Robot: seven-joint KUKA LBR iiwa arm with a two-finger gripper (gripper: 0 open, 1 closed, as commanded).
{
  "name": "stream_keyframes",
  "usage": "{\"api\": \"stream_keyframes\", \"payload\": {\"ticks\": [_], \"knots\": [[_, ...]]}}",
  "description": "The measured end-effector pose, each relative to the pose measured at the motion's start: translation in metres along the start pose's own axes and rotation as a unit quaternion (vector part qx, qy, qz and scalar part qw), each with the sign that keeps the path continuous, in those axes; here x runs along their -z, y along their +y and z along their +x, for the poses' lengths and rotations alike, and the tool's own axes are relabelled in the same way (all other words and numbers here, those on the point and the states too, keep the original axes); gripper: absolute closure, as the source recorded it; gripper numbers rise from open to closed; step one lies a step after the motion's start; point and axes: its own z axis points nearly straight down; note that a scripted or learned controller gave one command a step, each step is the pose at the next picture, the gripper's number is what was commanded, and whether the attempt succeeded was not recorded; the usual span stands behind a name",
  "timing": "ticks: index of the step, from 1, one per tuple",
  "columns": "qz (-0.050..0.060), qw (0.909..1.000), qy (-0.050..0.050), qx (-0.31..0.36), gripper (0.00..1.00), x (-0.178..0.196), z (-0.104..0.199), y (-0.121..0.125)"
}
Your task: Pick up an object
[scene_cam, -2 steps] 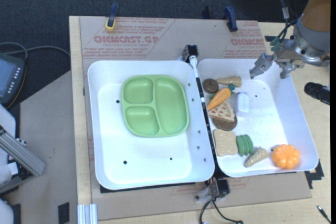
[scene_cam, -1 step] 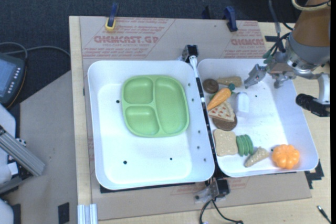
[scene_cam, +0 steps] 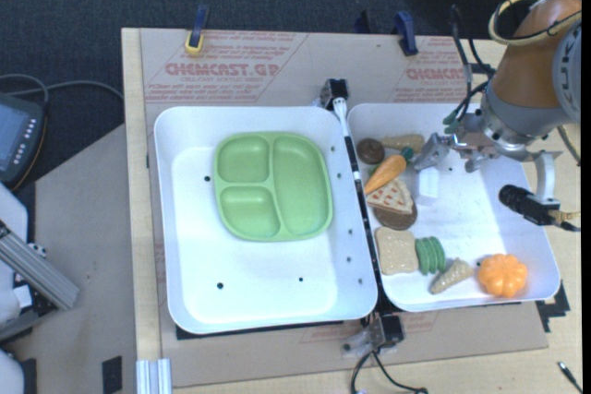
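Two-finger gripper (scene_cam: 431, 163) above right white plastic bin (scene_cam: 517, 235); grip state unclear, wrist hides fingers; orange toy carrot (scene_cam: 386, 172) adjacent.

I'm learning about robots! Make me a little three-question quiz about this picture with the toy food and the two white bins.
1. True or false: the green plastic tray with three compartments lies in the left white bin.
2. Which toy sits nearest the bottom right corner of the right white bin? A) the orange toy carrot B) the orange toy pumpkin C) the small brown round toy
3. Fill in: the arm's tool hangs over the ____ bin.

Key: 1 true. 2 B. 3 right.
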Motion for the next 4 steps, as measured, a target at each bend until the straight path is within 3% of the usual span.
{"api": "stream_keyframes", "payload": {"ticks": [1, 2, 4], "knots": [[0.0, 1.0, 0.0, 0.0, 0.0, -0.054, 0.001, -0.001], [-0.004, 1.0, -0.001, 0.0, 1.0, -0.039, 0.0, 0.001], [-0.008, 1.0, -0.003, 0.0, 1.0, 0.077, -0.016, 0.01]]}}
